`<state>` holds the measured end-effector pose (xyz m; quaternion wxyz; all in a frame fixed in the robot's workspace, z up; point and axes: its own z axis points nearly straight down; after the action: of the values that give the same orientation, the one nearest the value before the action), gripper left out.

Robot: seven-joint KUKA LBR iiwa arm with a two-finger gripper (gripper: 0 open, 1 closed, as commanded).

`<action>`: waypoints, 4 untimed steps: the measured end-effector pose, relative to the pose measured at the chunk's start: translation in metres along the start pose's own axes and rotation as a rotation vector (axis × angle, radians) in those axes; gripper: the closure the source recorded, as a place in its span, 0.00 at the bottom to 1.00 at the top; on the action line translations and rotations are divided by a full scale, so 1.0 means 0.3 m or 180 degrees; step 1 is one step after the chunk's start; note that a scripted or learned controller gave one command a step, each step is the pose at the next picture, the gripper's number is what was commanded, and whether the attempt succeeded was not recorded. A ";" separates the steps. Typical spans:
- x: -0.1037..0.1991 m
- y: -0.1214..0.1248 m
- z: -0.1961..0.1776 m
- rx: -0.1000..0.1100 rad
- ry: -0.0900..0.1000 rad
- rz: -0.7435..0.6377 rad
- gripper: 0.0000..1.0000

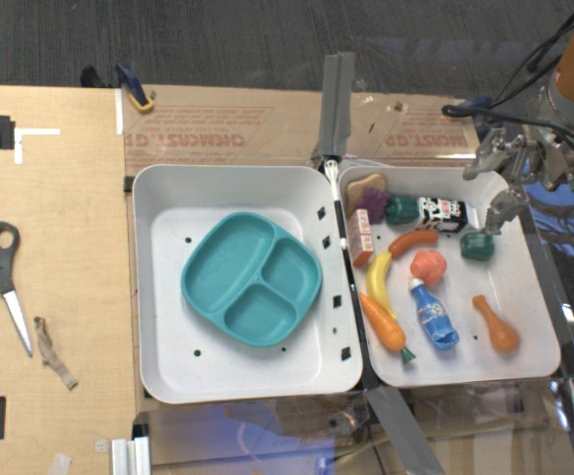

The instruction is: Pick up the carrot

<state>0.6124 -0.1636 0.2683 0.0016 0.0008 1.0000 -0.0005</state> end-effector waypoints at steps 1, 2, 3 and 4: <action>0.039 0.048 0.544 0.0000 -0.0010 0.0315 0.00; 0.285 0.466 0.253 -0.0002 0.0006 0.0974 0.00; 0.450 0.576 0.255 0.0000 0.0015 0.0585 0.00; 0.433 0.322 0.254 0.0002 0.0005 0.1480 0.00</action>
<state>0.4828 -0.0668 0.1915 0.0009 0.2312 0.9729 -0.0003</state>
